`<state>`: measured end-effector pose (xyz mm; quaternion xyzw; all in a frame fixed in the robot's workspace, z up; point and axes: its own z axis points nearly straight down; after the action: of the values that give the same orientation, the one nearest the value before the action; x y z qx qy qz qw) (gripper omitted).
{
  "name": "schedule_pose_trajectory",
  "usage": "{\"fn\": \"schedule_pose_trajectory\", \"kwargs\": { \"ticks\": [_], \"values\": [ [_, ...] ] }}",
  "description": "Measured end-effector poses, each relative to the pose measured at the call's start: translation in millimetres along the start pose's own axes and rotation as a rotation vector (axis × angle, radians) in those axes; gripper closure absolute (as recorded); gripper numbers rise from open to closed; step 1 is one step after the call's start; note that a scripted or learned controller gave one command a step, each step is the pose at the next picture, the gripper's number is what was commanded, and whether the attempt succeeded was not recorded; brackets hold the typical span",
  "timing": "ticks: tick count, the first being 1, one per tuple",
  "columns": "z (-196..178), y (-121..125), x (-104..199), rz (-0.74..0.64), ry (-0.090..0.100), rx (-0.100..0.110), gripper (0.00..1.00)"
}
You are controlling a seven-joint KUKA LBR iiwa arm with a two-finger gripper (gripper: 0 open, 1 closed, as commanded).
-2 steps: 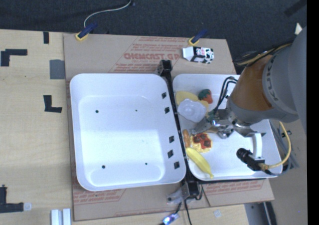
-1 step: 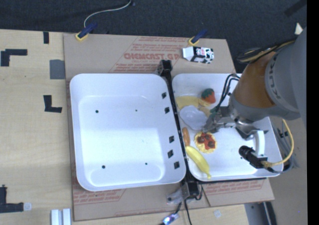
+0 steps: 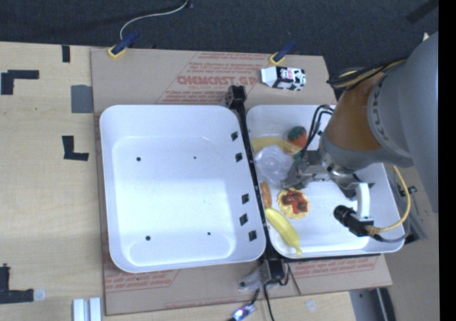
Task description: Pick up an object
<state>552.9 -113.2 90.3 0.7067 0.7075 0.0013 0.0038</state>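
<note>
My gripper (image 3: 298, 176) is low inside the right bin (image 3: 370, 241), reaching in from the right. Its tip sits just above a pizza-slice toy (image 3: 294, 203) and beside a clear plastic piece (image 3: 272, 163). A yellow banana (image 3: 283, 230) lies at the bin's front left, with an orange hot-dog-like toy (image 3: 266, 195) along the left wall. A red and green vegetable toy (image 3: 296, 134) and a pale yellow piece (image 3: 271, 144) lie at the back. Nothing shows between the gripper's tips.
The left bin (image 3: 174, 184) stands beside the right one, split by a black divider (image 3: 242, 163). A small black-and-white item (image 3: 283, 77) lies on the cardboard behind the bins. The arm's grey and orange body (image 3: 370, 127) covers the right bin's back right.
</note>
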Motion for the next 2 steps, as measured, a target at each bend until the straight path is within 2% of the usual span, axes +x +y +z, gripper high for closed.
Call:
{"fn": "schedule_pose_trajectory", "kwargs": {
  "ticks": [1, 2],
  "values": [
    [3.5, 5.0, -46.9, 0.001, 0.004, 0.002, 1.0],
    [6.4, 53.8, 5.0, -0.006, 0.004, 0.005, 1.0]
  ]
}}
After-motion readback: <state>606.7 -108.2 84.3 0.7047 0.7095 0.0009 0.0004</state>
